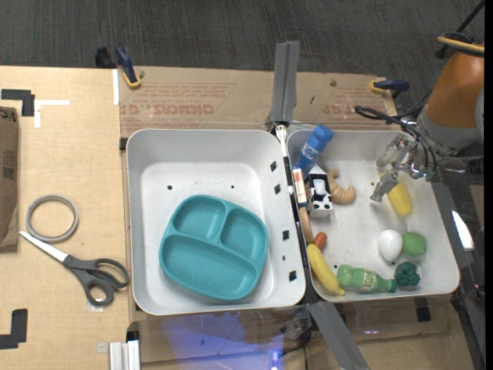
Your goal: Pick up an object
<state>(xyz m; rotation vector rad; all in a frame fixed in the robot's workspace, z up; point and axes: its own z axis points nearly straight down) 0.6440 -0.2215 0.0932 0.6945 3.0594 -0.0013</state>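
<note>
My gripper [387, 172] hangs over the upper right part of the right bin [362, 230], its fingers spread open with nothing between them. A yellow lemon-like piece [400, 200] lies just below and right of the lower fingertip. Further down are a white egg [390, 244], a green ball [414, 243], a green bottle [363, 279] and a dark green broccoli piece [408, 274]. At the bin's left side lie a blue bottle [314, 146], a black-and-white cow toy [319, 193], a tan croissant [344, 194], a small red piece [320, 240] and a banana [324, 269].
The left bin [192, 156] holds a teal divided plate [213, 247]. On the bench to the left lie scissors [85, 266] and a tape ring [51, 216]. Cardboard [200, 102] and a grey divider bar [285, 83] sit behind the bins.
</note>
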